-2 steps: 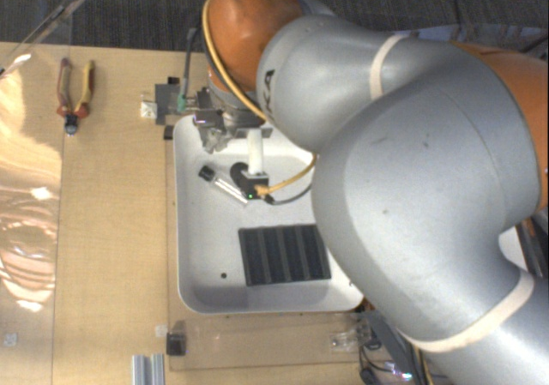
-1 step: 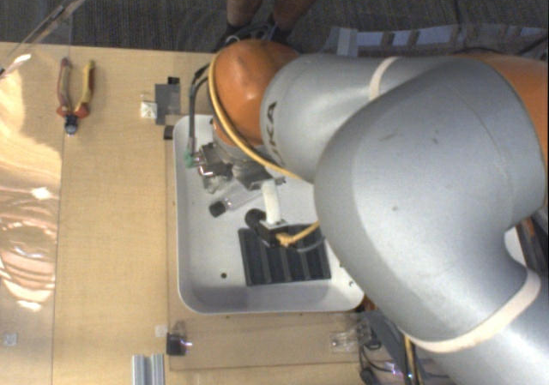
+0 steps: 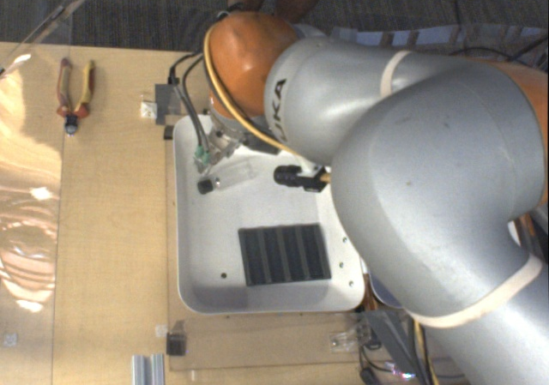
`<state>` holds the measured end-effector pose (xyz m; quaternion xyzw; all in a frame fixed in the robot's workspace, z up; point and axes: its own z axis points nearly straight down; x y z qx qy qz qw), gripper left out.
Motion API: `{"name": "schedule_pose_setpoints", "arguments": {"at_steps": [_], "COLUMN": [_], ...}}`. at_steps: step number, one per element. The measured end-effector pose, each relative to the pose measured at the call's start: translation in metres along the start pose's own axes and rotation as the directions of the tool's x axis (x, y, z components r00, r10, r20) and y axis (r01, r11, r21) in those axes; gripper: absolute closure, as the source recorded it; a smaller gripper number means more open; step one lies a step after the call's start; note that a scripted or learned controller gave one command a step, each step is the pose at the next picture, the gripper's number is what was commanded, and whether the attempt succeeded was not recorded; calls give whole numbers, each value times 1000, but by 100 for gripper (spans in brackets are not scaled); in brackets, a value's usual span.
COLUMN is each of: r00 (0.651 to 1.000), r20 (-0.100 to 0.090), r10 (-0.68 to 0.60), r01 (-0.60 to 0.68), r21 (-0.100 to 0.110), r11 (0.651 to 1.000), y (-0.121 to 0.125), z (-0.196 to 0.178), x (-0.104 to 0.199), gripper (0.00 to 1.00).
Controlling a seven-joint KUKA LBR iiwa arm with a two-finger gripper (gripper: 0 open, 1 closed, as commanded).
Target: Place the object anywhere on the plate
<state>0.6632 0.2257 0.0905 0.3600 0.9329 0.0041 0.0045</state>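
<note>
Clear plastic piece (image 3: 233, 174), taken for the object, is seen on the floor of the white bin (image 3: 206, 246) just at 3 o'clock of the hand (image 3: 206, 171), whose grip cannot be told; a firm hold should be confirmed before it is carried to the black ribbed slab (image 3: 283, 255) at 5 o'clock.

My arm (image 3: 429, 160) is grey with an orange band; the bin (image 3: 206, 246) is white, its ribbed panel (image 3: 283, 255) black, the bench (image 3: 111, 246) tan, the pliers (image 3: 72, 113) red- and yellow-handled.
</note>
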Motion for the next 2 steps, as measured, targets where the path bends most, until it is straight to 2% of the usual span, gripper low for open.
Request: {"name": "schedule_pose_setpoints", "arguments": {"at_steps": [1,2], "r00": [999,993], "r20": [0,1], "r10": [-33,-114], "r01": [33,114], "r21": [-5,-6], "r11": [999,993], "y": [-45,-119], "z": [-3,-6], "x": [61,123], "gripper": [100,100]}}
